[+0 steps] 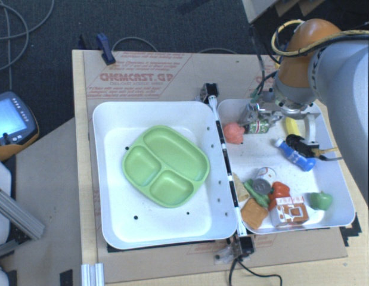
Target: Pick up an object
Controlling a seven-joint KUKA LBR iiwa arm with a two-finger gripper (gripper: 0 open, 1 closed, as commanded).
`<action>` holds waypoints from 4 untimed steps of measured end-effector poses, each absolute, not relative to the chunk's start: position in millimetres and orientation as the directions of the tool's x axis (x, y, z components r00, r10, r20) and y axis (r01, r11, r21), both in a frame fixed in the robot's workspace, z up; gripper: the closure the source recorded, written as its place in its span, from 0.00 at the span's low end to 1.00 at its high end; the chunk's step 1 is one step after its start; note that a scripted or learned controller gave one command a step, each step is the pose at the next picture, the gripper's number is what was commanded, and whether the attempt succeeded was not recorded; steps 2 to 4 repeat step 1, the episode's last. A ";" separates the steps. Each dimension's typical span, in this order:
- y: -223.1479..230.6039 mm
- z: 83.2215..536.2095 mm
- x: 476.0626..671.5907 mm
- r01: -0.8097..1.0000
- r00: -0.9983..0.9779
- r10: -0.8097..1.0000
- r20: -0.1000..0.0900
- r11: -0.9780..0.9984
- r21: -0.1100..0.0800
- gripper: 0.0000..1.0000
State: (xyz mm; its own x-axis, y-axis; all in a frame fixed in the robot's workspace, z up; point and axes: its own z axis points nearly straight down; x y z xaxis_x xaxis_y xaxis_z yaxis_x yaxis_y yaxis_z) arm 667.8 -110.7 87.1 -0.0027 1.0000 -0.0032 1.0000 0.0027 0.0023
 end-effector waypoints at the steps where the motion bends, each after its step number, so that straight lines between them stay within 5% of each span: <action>1: -44.5 191.7 636.9 1.000 -0.003 1.000 -0.001 0.003 0.008 1.00; 4: -44.5 191.7 636.9 1.000 -0.003 1.000 -0.001 0.003 0.008 1.00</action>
